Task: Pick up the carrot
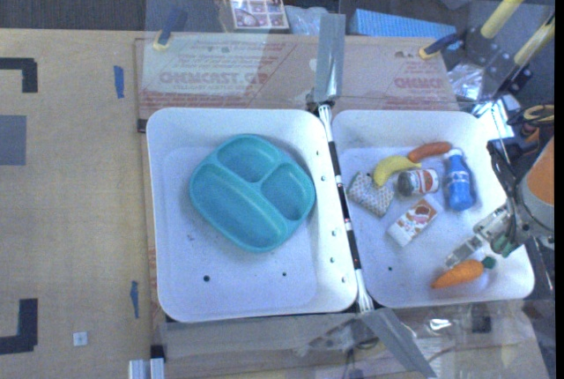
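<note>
The carrot (457, 275) is orange with a small green top. It lies flat in the near right corner of the right bin (388, 280), its tip pointing left. My gripper (476, 248) comes in from the right edge and hangs slantwise just above the carrot's leafy end, very close to it. Whether it touches the carrot cannot be made out.
Further back in the right bin lie a banana (393, 167), a red sausage (429, 151), a blue bottle (457, 181), a small can (417, 182), a grey pouch (370, 195) and a white carton (412, 221). A teal divided plate (253, 190) sits in the left bin (176, 280).
</note>
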Action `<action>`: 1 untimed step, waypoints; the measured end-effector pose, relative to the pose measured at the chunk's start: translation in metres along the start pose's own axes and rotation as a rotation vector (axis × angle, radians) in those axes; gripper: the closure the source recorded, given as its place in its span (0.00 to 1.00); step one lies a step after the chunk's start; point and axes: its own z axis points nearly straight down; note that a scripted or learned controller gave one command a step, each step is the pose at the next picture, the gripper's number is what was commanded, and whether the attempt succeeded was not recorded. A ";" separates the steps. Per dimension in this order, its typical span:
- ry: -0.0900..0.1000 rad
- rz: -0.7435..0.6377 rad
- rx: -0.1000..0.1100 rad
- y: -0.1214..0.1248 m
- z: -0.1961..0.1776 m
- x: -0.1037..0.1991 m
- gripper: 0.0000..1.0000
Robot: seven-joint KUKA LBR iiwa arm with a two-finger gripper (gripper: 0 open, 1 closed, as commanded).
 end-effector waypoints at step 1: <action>0.004 -0.295 0.001 0.014 0.001 0.020 0.00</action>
